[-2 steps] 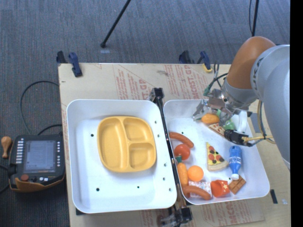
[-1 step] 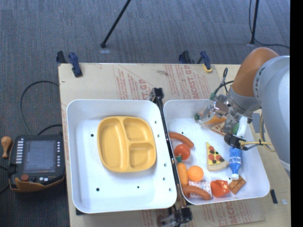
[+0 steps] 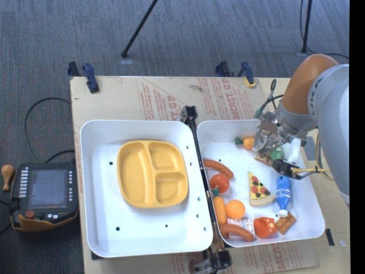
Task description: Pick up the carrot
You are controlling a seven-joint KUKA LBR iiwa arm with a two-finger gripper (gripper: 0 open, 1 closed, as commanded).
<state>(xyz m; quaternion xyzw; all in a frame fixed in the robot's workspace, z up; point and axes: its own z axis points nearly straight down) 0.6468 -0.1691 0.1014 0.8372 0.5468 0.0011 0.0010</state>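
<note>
The desk (image 3: 142, 93) bears two white bins; the left bin (image 3: 97, 233) holds a yellow divided plate (image 3: 153, 172). The right bin (image 3: 311, 218) holds toy food, and the pincer (image 3: 267, 143) hangs over that bin's far side, near the desk's far right corner; whether it is apart or together I cannot tell. The carrot (image 3: 220, 208) lies along the right bin's left wall, toward the desk's near edge, beside an orange ball (image 3: 235, 209) and below a tomato (image 3: 219, 182). It looks a light, stiff, smooth toy, likely slippery; grip across its thick middle.

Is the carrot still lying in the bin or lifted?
Lying in the right bin: the carrot rests beside the tomato, far from the tool.
</note>
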